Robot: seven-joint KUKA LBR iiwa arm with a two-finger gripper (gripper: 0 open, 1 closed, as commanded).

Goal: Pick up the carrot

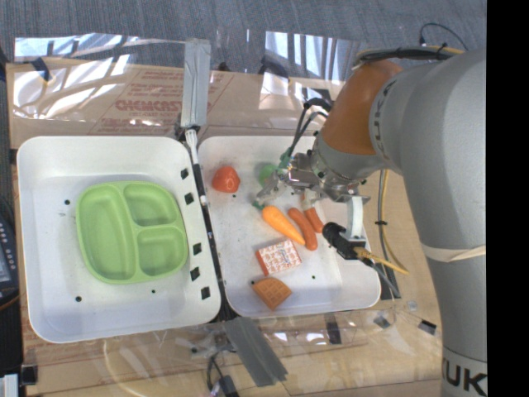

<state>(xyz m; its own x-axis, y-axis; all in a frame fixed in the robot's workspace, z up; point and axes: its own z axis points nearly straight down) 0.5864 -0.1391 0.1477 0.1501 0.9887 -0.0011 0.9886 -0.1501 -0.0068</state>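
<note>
The carrot [282, 225] is bright orange and tapered. It lies slantwise near the middle of the right bin [347, 284]. My gripper [279, 183] hangs just above and behind the carrot's upper-left end, beside a small green item [265, 172]. Nothing shows as held by the gripper. The grey arm with its orange band reaches in from the right and covers the bin's back right part.
Two darker red-orange sausage-like pieces [306, 226] lie against the carrot's right side. A red tomato-like item [225, 179] sits at the right bin's left. A pink patterned block [279, 257] and a brown waffle [271, 291] lie nearer the front. The left bin [41, 222] holds a green divided plate [132, 231].
</note>
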